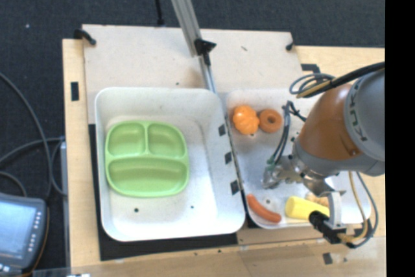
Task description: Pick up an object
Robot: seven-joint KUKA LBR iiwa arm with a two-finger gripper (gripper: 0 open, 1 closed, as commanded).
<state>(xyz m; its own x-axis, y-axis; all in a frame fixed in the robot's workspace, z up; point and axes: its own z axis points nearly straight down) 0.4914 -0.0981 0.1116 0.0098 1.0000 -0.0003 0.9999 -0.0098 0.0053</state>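
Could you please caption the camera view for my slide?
KUKA arm's gripper low in the right bin among toy foods; green divided plate in the left bin.

Green divided plate [147,159], left bin [117,217]

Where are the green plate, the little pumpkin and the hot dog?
Green plate [147,159]: camera view, middle divider.
Little pumpkin [245,120]: camera view, centre of its orange body.
Hot dog [264,209]: camera view, middle of its length.
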